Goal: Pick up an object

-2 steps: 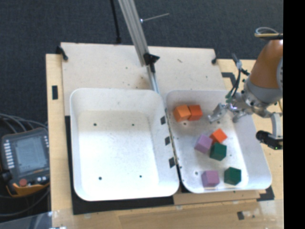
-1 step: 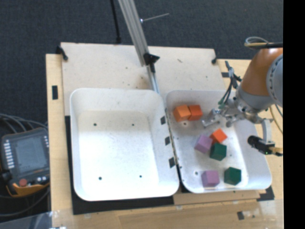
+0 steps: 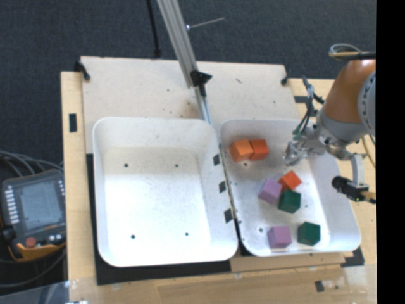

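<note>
Seemingly untouched, the objects are all found in the right bin [image 3: 338, 233]. Two orange blocks [image 3: 249, 149] are seen side by side and touching near the bin's far left part, just beside the divider between the bins. Nearer the middle, a small orange cube [image 3: 291, 180] is set against a light purple cube [image 3: 270, 190] and a dark green cube [image 3: 290, 201], the three forming a tight cluster. Toward the near rim, a second purple cube [image 3: 278, 236] and a second green cube [image 3: 309, 233] are placed close together but slightly apart. The hand [image 3: 295, 149] is seen above the far part of the same bin, to the right of the orange pair and just beyond the small orange cube; whether its fingers are spread or closed cannot be told, and nothing is seen between them. Behind it, the grey arm [image 3: 338, 122] with its orange band [image 3: 348, 94] is brought in from the right. The left bin [image 3: 158, 189] is marked only by faint specks and a few dark dots. Both bins are carried on a pale desk [image 3: 145, 84], over which a slanted metal pole [image 3: 177, 33] is mounted. A control pendant [image 3: 31, 211] with cables is seen on the dark floor at the left.
</note>
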`<state>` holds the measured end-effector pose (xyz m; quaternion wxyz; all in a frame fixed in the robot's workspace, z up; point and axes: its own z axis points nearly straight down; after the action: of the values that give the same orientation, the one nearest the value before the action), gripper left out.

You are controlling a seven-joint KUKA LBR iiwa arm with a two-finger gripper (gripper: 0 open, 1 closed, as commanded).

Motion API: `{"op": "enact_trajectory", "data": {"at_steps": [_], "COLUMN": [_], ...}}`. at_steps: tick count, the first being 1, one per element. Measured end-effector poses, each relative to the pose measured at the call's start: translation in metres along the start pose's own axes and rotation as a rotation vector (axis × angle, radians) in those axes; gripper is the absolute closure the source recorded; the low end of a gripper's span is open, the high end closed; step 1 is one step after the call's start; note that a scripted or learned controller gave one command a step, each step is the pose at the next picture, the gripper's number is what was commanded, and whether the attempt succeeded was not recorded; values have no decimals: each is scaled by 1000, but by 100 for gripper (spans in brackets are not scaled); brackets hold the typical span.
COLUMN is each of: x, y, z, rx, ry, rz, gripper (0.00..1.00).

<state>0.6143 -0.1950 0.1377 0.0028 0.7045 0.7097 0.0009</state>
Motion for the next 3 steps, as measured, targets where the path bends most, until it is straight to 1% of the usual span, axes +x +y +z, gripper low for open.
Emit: {"op": "enact_trajectory", "data": {"at_steps": [1, 2, 3], "x": [0, 5, 4], "y": [-4, -10, -9], "z": [-63, -114, -143], "rx": [-2, -2, 0], "ry": [0, 0, 1], "rz": [2, 2, 1], "gripper": [100, 100, 100]}}
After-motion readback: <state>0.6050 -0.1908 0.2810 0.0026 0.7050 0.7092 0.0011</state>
